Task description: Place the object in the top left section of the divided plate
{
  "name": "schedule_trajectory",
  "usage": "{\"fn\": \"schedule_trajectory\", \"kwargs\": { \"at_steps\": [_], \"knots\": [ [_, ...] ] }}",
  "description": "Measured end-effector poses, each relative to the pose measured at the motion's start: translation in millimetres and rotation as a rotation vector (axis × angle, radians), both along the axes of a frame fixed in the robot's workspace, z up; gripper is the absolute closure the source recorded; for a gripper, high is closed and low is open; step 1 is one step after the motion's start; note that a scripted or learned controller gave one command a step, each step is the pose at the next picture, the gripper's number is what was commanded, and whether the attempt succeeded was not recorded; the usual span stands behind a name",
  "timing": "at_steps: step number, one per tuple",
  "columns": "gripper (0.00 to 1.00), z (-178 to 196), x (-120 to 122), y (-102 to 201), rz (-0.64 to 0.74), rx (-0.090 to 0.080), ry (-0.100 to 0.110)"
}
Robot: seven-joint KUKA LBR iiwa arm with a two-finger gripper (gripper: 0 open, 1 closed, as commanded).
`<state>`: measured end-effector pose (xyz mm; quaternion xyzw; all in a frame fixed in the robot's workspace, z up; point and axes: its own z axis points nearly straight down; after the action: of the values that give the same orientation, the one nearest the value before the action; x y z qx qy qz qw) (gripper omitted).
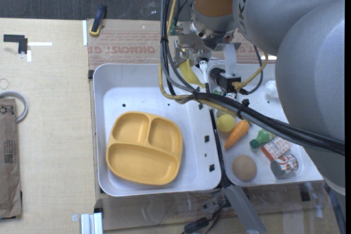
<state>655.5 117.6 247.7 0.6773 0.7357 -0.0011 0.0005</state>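
A small yellow object, judged light and slippery, is seemingly gripped at mid-body by the claw beyond the divided plate.

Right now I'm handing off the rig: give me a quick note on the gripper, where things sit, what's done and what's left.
Gripper: above the divider between the bins, near the far wall; a yellow item sits at it, grasp unclear.
Divided plate: in the left bin, nothing in its sections.
Right bin: carrot, yellow ball, brown ball, packet.
Done: nothing placed.
Left: confirm grasp, put object in top left section.
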Motion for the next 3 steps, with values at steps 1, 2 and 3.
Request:
{"fn": "schedule_trajectory", "kwargs": {
  "at_steps": [1, 2, 3],
  "knots": [
    [1.00, -134, -42, 44, -0.204, -0.001, 0.002],
    [1.00, -150, -36, 111, -0.221, 0.005, -0.017],
    [1.00, -101, -2, 110, -0.511, -0.001, -0.001]
  ]
}}
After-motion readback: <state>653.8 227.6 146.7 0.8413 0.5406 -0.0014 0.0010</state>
